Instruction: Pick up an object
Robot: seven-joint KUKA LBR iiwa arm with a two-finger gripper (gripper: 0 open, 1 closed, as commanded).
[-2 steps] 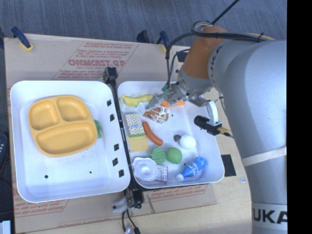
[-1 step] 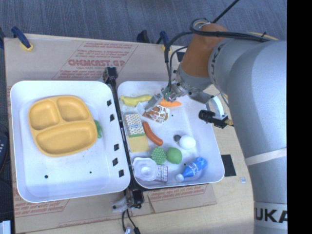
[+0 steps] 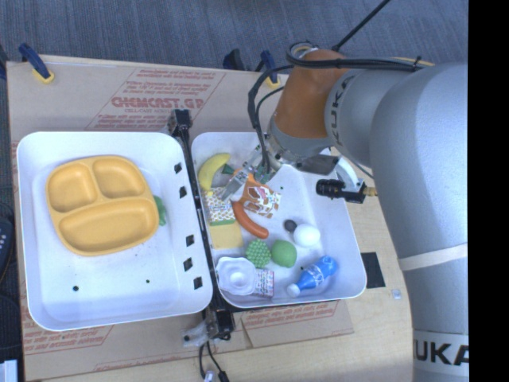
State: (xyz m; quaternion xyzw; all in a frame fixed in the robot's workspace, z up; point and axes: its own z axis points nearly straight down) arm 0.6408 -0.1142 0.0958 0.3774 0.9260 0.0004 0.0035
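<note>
The right bin (image 3: 350, 237) holds a heap of toy food. A yellow banana (image 3: 211, 169) lies at its upper left, with an orange and white carton (image 3: 264, 200) and a red-orange sausage (image 3: 250, 220) below it. My gripper (image 3: 238, 181) reaches down from the orange-banded wrist (image 3: 306, 102) and sits low between the banana and the carton, just above a patterned packet (image 3: 219, 208). I see nothing lifted by it.
Lower in the right bin lie a yellow block (image 3: 225, 235), a bumpy green ball (image 3: 257, 252), a lime (image 3: 284, 253), a white egg (image 3: 307, 235), a blue bottle (image 3: 316, 275) and a white cup (image 3: 236, 277). A yellow divided tray (image 3: 102, 204) lies in the left bin (image 3: 48, 301).
</note>
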